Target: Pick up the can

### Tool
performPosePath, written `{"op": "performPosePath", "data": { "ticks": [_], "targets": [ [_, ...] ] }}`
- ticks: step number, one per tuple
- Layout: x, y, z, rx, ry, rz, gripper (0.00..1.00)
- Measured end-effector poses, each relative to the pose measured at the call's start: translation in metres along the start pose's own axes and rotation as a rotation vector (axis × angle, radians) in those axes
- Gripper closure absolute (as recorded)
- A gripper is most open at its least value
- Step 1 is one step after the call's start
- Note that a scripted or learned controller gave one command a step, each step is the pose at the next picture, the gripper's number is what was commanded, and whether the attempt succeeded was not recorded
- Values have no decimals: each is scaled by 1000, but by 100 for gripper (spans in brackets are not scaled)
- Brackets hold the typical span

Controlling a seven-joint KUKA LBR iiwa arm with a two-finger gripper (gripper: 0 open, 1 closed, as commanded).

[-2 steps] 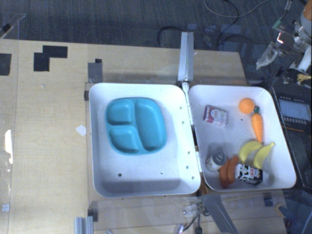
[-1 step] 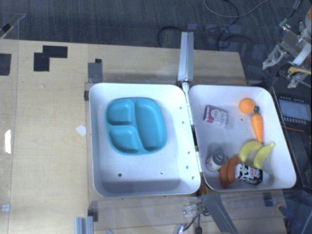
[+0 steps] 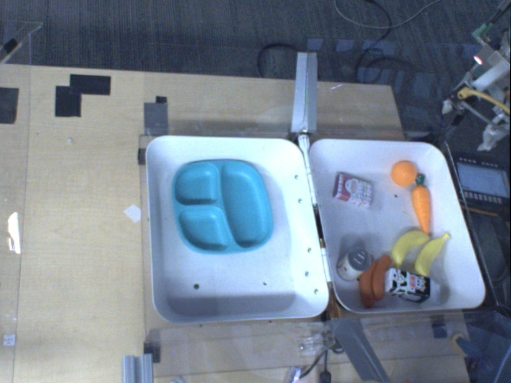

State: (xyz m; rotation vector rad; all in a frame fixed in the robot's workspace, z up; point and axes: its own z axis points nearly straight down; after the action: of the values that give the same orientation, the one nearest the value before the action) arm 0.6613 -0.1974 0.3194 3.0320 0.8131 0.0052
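Camera view is looking down at a slant, and nearest to it, along the front wall of the right bin [image 3: 461,298], three things are crowding together: the can [image 3: 354,263], an orange-brown lump [image 3: 372,282] that I cannot identify, and a black-and-white carton [image 3: 409,286].

The can is sitting in the front left corner of that bin, close to the wall where the two bins are meeting. It is seemingly standing upright, showing a round grey lid and a pale side, and it is looking small next to its neighbours. The lump is lying just beside it on the right, perhaps touching it. I am judging that this crowding is leaving little room for a grasp from the sides.

A little farther back, two bananas [image 3: 419,250] are lying against the carton, and a carrot [image 3: 421,206] is pointing away from them. Beyond those, a red-and-white packet [image 3: 353,190] and an orange [image 3: 405,172] are lying apart on the bin floor, scattered loosely, probably as spare targets.

The left bin [image 3: 207,298] is holding a blue divided plate [image 3: 222,206], and both bins are resting on the wooden table [image 3: 80,214].

Farthest off, the claw [image 3: 487,130] is hanging past the right bin's back corner, well apart from the can, likely keeping the bins in clear sight. Whether it is open or closed I cannot tell, and it is gripping nothing I can see.
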Motion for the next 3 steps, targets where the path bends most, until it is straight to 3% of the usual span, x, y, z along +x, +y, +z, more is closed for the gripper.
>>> {"op": "performPosePath", "data": {
  "ticks": [1,3],
  "targets": [
    [-8,4,0,1,0,269,0],
    [-4,5,-7,0,0,312,0]
  ]
}}
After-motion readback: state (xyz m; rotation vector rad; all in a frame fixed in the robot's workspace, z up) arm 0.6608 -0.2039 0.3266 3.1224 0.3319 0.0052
